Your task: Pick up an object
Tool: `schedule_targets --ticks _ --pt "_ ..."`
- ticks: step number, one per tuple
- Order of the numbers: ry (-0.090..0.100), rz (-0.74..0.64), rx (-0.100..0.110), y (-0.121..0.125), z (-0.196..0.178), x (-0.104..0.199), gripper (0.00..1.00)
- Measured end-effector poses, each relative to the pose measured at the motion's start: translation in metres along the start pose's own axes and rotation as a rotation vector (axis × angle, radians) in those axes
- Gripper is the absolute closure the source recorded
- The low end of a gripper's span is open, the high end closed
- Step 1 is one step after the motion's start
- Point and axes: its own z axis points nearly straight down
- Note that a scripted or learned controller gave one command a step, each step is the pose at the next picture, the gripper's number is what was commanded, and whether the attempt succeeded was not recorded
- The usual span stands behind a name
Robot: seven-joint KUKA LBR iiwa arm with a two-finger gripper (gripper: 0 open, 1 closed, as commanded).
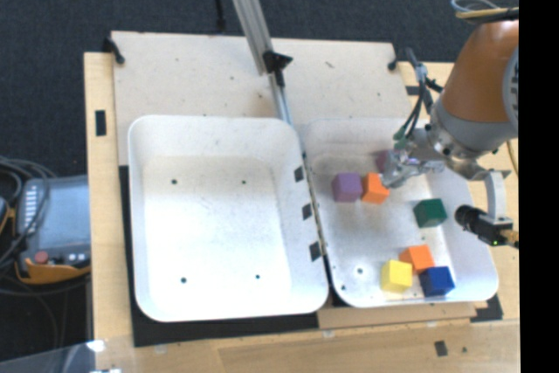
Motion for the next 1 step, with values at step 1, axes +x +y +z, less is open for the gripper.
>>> schedule_targets --ticks 1 --pt "0.000 -0.001 -0.001 0.0178 0.0067 0.0576 1.00"
